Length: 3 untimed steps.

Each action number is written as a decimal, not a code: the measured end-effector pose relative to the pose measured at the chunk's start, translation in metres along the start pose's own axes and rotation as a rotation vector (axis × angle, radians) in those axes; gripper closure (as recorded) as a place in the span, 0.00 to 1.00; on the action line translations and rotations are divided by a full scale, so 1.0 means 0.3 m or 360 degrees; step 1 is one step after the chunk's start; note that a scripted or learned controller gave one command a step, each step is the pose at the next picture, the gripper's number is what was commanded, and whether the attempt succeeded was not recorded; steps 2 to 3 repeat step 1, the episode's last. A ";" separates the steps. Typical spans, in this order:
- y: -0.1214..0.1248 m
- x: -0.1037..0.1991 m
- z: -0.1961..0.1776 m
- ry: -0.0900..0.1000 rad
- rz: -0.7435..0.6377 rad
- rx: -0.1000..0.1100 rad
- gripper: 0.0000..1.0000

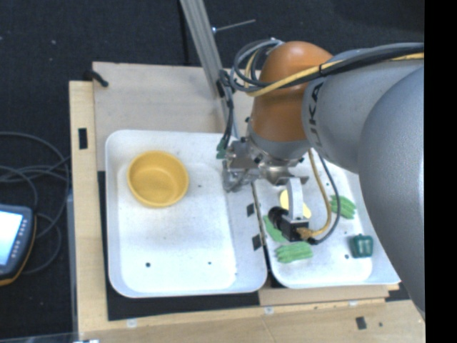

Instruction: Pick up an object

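A yellow bowl [158, 179] stands upright in the upper left of the left bin [171, 263]. In the right bin [335, 274] lie a ridged light green piece [294, 252], a second green piece [345, 206] and a small dark teal block [361, 246]. A pale yellow thing [293, 200] shows partly under the wrist. My gripper [238, 171] hangs low over the divide between the two bins, right of the bowl and up-left of the green pieces. The arm hides most of the right bin's far half.
A slanted metal rail [202, 34] rises behind the bins. Cables loop around the orange wrist. A handheld pendant [11, 238] sits off the bench at the left. The wooden bench edge [82, 213] frames the bins.
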State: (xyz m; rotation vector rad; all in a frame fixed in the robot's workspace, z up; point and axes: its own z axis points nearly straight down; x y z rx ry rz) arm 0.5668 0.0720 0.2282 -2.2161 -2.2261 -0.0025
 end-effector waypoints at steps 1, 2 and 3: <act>0.001 -0.009 0.001 -0.0002 0.0007 0.0000 0.00; 0.001 -0.009 0.001 -0.0002 0.0007 0.0000 0.00; 0.001 -0.009 0.001 -0.0002 0.0007 0.0000 0.00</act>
